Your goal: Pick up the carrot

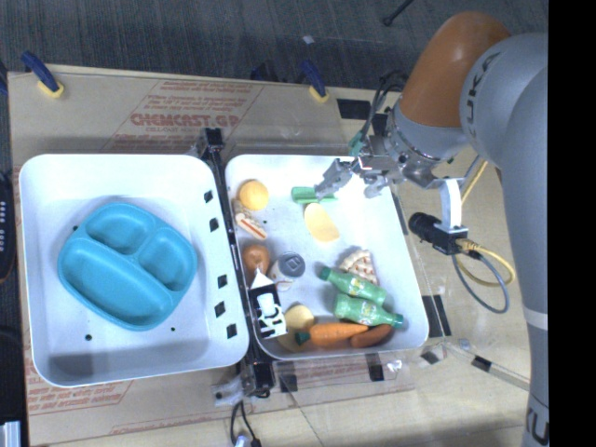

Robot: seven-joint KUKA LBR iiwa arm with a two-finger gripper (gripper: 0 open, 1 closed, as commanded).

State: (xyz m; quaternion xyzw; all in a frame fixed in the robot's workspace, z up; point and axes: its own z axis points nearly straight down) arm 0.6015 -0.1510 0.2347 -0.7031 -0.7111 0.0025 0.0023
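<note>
The carrot (337, 333) is orange and lies flat along the near wall of the right bin (410, 277), between a pale round piece (299, 318) and a reddish-brown sausage (374, 335). My gripper (354, 179) hangs over the far end of the same bin, well away from the carrot. It is open, with its two fingers spread apart and nothing between them. A small green piece (303, 194) lies just left of the left fingertip.
The right bin also holds two green bottles (361, 298), a pizza slice (358, 265), a yellow piece (321, 222), an orange ball (252, 194), a hot dog (250, 224), a brown ball (256, 256) and a grey disc (291, 265). A blue divided plate (126, 264) lies in the left bin (47, 184).
</note>
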